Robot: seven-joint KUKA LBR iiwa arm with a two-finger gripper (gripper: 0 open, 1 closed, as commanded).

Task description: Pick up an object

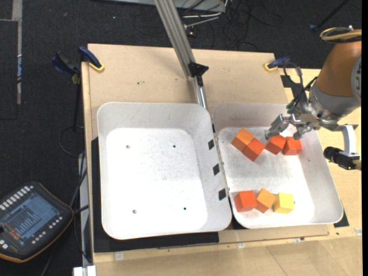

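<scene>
Reaching in from the right — end effector (286, 130) hovering over the right bin (322, 209), fingers spread apart, straddling nothing, just above two red blocks (283, 145). Lying left of them, an orange block (248, 143); sitting near the front edge — three more blocks (264, 200).

No text, label or number can be read anywhere on the bench
</scene>
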